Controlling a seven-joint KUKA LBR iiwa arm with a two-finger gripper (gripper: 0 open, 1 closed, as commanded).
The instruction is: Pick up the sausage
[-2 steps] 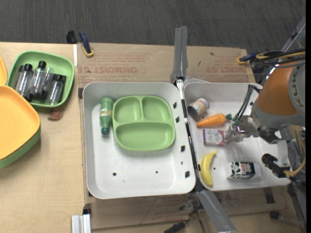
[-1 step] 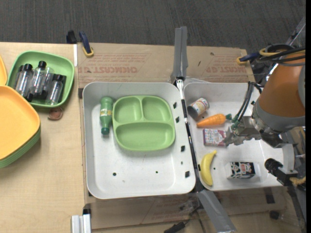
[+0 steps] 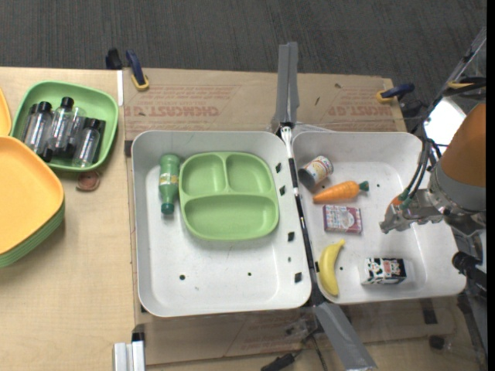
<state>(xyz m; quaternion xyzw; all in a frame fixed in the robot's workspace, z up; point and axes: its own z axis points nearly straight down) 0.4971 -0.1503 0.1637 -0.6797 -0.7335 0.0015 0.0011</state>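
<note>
Search step: gripper [image 3: 393, 221] hovers over the right bin [image 3: 402, 147], finger state cannot be told; no sausage identified, locate before descending.

A robotics lab is showing here, not a home. Two white bins [image 3: 147, 207] are sitting side by side on cardboard sheets [image 3: 209, 103] that clamps [image 3: 138, 72] are holding to a wooden bench [image 3: 69, 300]. Toy foods are lying in them as test props, among them a plastic banana [image 3: 331, 267] and carrot [image 3: 340, 192]. Grey office carpet [image 3: 232, 14] is running behind.
</note>
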